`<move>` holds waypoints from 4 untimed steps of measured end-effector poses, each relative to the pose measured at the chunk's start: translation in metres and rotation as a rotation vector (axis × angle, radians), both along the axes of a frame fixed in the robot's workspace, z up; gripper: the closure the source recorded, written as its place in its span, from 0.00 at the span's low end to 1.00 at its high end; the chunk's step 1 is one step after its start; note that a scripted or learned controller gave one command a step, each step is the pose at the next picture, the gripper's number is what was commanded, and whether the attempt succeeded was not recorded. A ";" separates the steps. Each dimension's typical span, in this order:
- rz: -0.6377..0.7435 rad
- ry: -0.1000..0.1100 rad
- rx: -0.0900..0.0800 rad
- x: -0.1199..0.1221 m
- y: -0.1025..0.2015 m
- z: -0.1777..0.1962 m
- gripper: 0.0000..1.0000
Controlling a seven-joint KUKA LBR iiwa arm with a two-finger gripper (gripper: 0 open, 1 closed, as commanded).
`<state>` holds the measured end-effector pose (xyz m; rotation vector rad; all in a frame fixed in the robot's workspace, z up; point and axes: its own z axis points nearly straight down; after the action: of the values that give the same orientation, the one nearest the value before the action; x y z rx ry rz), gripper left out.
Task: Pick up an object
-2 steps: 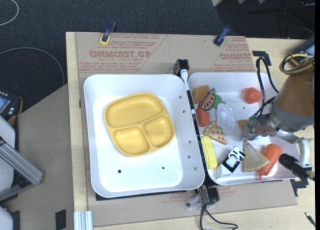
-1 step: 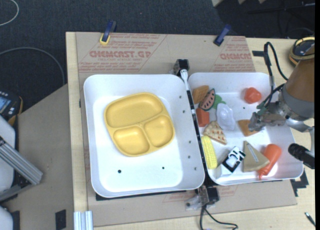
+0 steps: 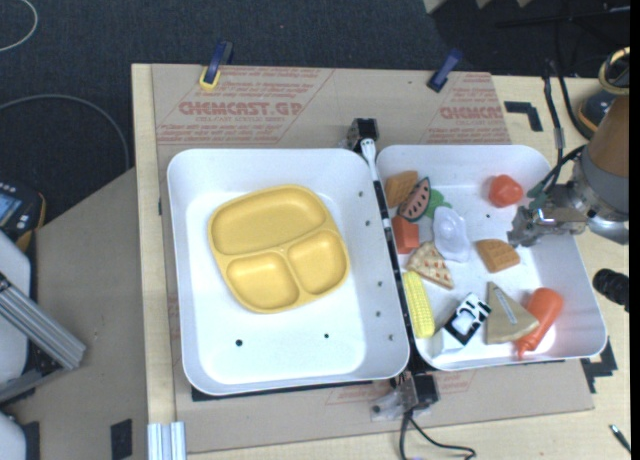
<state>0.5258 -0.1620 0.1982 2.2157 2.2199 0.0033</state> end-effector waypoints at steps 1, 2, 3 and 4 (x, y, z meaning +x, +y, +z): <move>0.000 0.000 0.000 0.001 0.000 0.029 1.00; 0.004 0.007 0.004 0.013 0.055 0.017 1.00; 0.006 0.001 0.003 0.027 0.110 0.034 1.00; 0.001 0.009 0.004 0.020 0.131 0.019 1.00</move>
<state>0.5462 -0.0308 0.2177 2.2207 2.2271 -0.0025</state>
